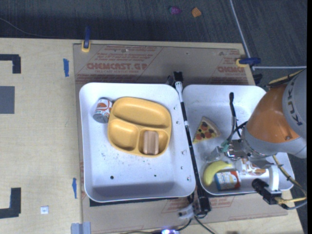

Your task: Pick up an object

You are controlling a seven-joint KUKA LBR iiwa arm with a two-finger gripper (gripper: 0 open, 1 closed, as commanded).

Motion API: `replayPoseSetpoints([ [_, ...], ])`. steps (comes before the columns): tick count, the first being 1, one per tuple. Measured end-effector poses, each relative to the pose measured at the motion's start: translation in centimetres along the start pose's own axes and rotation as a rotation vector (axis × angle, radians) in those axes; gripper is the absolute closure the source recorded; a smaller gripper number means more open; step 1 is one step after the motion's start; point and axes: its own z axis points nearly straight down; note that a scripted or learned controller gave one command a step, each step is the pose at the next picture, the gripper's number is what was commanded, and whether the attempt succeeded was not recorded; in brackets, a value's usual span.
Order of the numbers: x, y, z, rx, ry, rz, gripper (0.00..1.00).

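Crowding the right bin's near edge, banana and small carton sit under the gripper — its state I cannot tell — pizza slice beside the centre divider, far corner open.

The counter is light wood. A brown board lies flat on it, and two white bins sit side by side on the board.

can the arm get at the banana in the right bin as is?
Probably yes. The banana lies just below the end effector, its top uncovered; the small carton touching its right end may crowd the grasp.
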Motion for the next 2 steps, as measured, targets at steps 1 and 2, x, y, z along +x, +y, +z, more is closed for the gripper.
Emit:
replayPoseSetpoints([
  [1, 0.17, -0.01, 0.03, -0.001, -0.004, 0.001, 0.0],
  [2, 0.13, -0.01, 0.02, -0.001, -0.003, 0.001, 0.0],
])
